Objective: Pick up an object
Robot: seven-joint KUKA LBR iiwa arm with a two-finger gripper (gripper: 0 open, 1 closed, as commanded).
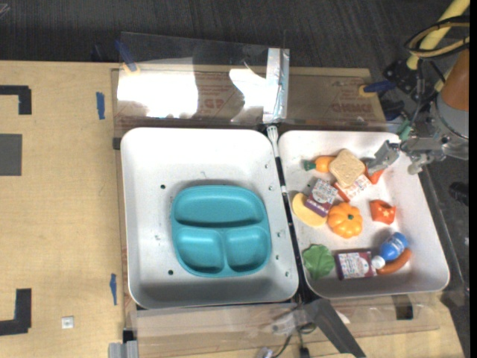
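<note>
Approach step, by judgement: the gripper point(393, 154) is hovering over the right bin's point(428, 207) far right corner, fingers state impossible to tell. Food items are lying there; the cracker point(347, 167) is nearest. Next: descending onto one.

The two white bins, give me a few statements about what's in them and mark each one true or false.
1. The teal divided tray lies in the left bin. True.
2. The orange pumpkin lies in the left bin. False: it lies in the right bin.
3. The green leafy piece lies near the right bin's front left corner. True.
4. The gripper is over the teal tray. False: it is at the right bin's upper right.
</note>
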